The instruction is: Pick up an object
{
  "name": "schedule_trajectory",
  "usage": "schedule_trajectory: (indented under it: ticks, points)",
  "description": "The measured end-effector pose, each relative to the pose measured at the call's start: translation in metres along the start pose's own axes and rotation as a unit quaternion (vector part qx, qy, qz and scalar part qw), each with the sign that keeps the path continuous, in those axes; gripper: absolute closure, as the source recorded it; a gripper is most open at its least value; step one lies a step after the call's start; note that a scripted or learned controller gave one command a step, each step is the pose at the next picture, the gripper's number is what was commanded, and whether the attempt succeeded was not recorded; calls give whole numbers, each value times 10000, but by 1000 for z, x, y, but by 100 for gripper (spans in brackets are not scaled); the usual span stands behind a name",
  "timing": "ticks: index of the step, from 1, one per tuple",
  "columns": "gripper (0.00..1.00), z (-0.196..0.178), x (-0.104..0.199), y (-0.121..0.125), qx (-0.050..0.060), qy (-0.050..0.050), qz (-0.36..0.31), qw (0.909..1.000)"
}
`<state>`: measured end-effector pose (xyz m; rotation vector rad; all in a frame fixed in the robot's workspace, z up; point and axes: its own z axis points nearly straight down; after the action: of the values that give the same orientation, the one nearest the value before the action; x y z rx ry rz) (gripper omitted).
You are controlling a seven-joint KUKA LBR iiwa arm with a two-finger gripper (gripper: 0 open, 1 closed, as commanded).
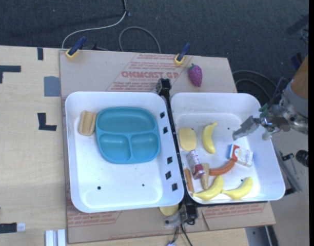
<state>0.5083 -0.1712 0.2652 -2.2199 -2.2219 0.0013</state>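
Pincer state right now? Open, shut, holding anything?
Pincer: cannot be told. It sits over the right bin, above the small carton, with nothing seen in it.

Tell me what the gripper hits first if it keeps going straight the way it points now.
The gripper points left and down into the right bin. Likely first it meets the bin's bare floor, just short of the upright banana; depth is unclear from this view.

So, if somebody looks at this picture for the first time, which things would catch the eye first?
Probably the big blue plate with its three compartments, lying in the left bin beside a tan bread piece. Next, the right bin with its heap of toy food: three yellow bananas, one of them upright, and an orange sausage. The claw hangs over that bin's right side.
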Motion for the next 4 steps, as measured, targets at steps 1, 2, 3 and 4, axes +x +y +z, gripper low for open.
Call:
schedule_trajectory:
  ticks: [1, 2, 3, 4]
  points:
    - [0, 152, 34, 48, 41, 16, -20, 10000]
    - [0, 182, 79, 104, -14, -6, -27, 10000]
    - [0, 179, 74, 114, -8, 2, -6, 10000]
    - [0, 179, 74, 136, -12, -2, -6, 10000]
